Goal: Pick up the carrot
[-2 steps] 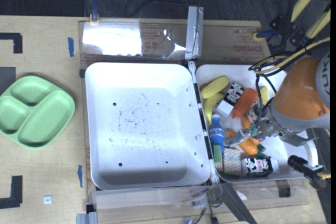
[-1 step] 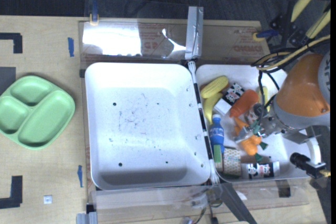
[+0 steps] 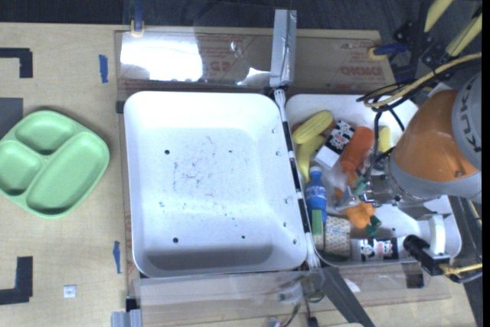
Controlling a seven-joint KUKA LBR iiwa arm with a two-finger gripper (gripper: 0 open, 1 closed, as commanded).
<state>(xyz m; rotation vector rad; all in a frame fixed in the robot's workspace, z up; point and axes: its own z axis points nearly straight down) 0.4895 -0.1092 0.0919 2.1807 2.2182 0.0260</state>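
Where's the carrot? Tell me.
In the right bin, near its middle: the carrot lies between the banana and the arm, above the blue bottle.

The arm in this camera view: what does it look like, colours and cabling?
The arm is bulky and rounded, with a grey body and a broad orange band above the wrist. Black and yellow cables loop over its top, and the metallic gripper at its end looks small and cluttered.
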